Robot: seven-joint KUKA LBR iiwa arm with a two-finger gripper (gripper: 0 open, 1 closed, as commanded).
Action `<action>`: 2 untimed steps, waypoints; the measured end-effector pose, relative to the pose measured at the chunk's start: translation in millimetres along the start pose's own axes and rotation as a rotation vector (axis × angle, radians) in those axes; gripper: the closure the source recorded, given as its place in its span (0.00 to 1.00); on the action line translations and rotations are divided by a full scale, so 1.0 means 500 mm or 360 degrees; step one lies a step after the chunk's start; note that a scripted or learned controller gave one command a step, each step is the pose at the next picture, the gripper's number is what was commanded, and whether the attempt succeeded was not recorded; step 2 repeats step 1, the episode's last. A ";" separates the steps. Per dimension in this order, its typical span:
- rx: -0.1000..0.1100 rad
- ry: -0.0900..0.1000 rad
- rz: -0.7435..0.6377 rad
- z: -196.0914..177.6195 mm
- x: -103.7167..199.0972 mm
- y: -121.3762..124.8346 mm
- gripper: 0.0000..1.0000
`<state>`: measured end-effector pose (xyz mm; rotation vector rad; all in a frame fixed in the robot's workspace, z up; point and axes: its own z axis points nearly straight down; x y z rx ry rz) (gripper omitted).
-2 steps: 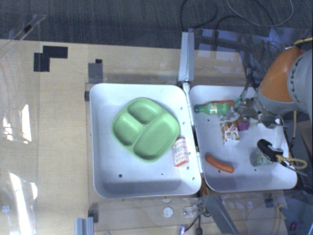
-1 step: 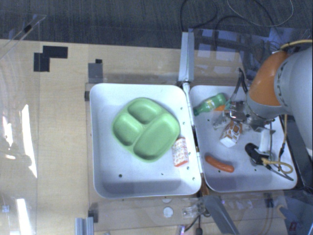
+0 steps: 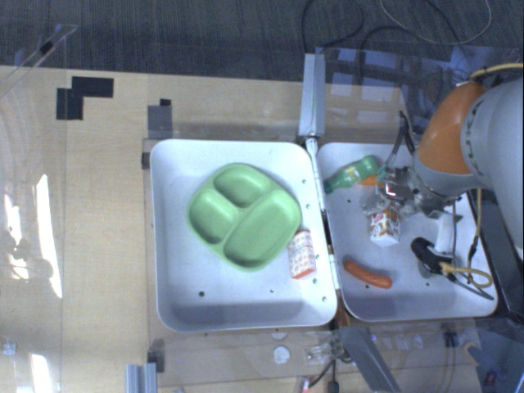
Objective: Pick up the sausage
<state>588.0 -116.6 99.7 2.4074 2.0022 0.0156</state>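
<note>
The sausage [image 3: 367,273], orange-red and thin, lies near the front of the right bin [image 3: 409,301], slanting toward the front right. My gripper [image 3: 392,192] hangs over the middle of that bin, behind the sausage and well apart from it. It sits just above a small white and red carton [image 3: 383,224]. Nothing shows between the gripper and the sausage.
A green bottle [image 3: 354,173] lies at the back left of the right bin. The left bin [image 3: 176,244] holds a green divided plate [image 3: 244,214] and a small red and white packet [image 3: 301,254] by its right wall.
</note>
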 end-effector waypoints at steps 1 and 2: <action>0.0011 0.0002 -0.0253 -0.173 0.140 0.015 1.00; 0.0011 0.0002 -0.0253 -0.173 0.140 0.015 1.00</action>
